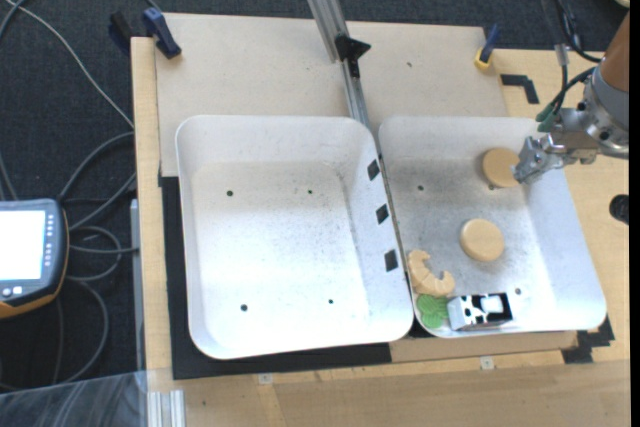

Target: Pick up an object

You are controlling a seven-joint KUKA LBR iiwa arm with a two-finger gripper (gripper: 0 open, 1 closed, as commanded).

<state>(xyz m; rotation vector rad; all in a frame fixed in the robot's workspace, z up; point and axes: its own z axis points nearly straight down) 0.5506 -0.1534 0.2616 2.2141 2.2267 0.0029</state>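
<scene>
Two white bins sit side by side on your desk; the left bin and the right bin. Your hand is low over the right bin's far right side, just beside a tan disc; can't tell if it's open or closed. Second disc lies mid-bin; tan scrap, green piece and black-white block crowd the near-left corner.

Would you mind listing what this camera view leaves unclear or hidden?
- Pincer: small and blurred in the camera view; touching the upper round tan wooden disc or merely beside it, I cannot tell.
- Grey arm: cut off by the right edge.
- Small black-and-white box: markings too small to read.
- Flat green piece: partly covered by that box and by the tan irregular lump.
</scene>
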